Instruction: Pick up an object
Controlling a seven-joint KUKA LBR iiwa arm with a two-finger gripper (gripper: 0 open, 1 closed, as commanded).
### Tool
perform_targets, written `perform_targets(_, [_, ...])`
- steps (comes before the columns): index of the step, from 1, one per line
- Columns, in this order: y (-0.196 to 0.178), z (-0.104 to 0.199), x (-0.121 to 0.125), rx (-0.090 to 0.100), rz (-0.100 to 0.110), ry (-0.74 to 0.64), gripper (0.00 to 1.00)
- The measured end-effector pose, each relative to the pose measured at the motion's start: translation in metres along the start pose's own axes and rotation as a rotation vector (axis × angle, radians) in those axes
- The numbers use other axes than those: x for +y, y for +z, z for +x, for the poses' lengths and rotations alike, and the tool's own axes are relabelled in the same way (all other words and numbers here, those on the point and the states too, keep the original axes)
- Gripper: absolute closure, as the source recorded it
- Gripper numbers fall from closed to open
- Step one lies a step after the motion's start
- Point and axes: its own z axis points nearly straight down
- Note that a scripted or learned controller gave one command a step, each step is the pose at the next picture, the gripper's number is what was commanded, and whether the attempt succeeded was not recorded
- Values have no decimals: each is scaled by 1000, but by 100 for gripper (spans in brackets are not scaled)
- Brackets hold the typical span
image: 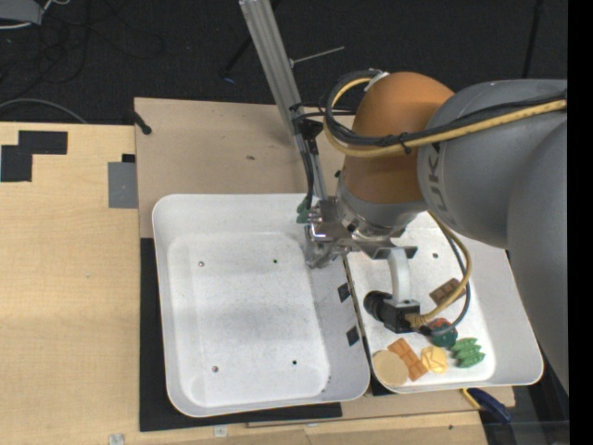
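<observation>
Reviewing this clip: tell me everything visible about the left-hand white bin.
The left bin is a shallow white tray with rounded corners and a low raised rim, plastic by its look. Its flat floor is lightly speckled, with a greyish smudge near the middle and a few small dark dots toward the corners. It lies flat on a black mat on the bench, its right edge against the right bin. The arm's tool sits over its upper right corner; whether it touches the bin cannot be told.
</observation>
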Motion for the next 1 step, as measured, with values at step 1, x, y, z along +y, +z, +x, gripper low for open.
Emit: perform_targets(1, [0, -3, 1, -2, -1, 6, 0])
